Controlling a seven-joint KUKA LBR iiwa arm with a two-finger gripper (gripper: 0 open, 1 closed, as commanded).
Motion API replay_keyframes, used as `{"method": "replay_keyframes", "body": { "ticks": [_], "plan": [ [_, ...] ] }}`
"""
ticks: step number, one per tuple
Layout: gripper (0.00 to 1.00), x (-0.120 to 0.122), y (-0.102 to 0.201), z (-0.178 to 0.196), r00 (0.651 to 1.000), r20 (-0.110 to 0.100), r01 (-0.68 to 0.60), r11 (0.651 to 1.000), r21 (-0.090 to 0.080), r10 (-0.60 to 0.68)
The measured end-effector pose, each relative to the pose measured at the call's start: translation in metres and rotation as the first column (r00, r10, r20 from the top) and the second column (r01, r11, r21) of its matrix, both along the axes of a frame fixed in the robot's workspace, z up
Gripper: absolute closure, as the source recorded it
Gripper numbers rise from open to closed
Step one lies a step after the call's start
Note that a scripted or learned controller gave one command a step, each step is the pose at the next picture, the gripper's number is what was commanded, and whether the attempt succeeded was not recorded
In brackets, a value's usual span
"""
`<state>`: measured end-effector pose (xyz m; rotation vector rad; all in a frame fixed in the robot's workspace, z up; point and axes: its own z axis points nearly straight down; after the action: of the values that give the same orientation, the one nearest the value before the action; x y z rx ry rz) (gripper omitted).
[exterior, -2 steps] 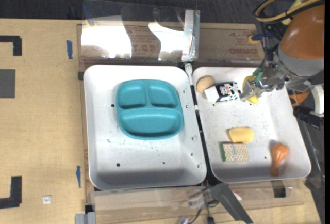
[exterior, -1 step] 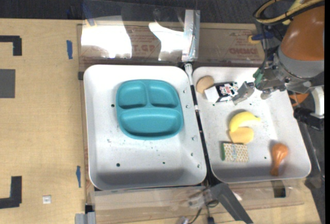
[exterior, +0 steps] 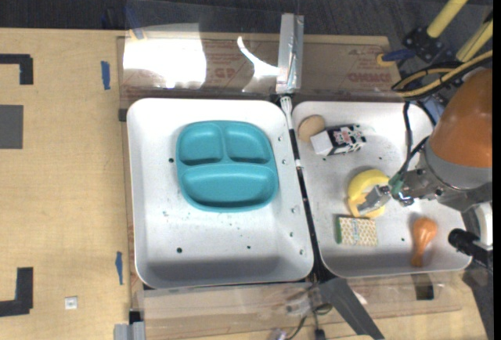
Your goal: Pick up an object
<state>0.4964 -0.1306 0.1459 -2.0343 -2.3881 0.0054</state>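
Observation:
In the right bin [exterior: 391, 113] lie several small objects. A yellow rounded object [exterior: 363, 184] sits near the middle, and my gripper [exterior: 383, 196] is right at its lower right side, touching or just above it. The arm reaches in from the right, its orange band [exterior: 468, 127] above the wrist. A tan egg-shaped piece [exterior: 311, 126] and a black and white toy [exterior: 339, 139] lie at the far left of this bin. A speckled green-edged pad [exterior: 357, 231] lies near the front, and an orange object [exterior: 423, 237] sits at the front right.
The left bin [exterior: 149, 174] holds a teal divided plate [exterior: 227, 164]. A clear plastic sheet and a taped post [exterior: 289, 52] stand behind the bins. Yellow and black cables [exterior: 438, 25] hang at the back right. Dark arm hardware [exterior: 470, 244] overhangs the right bin's front corner.

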Motion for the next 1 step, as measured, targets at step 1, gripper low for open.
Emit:
{"method": "replay_keyframes", "body": {
  "ticks": [1],
  "plan": [
    [0.00, 0.0604, 0.0227, -0.0584, 1.000, 0.014, -0.004, 1.000, -0.002, 0.004]
  ]
}}
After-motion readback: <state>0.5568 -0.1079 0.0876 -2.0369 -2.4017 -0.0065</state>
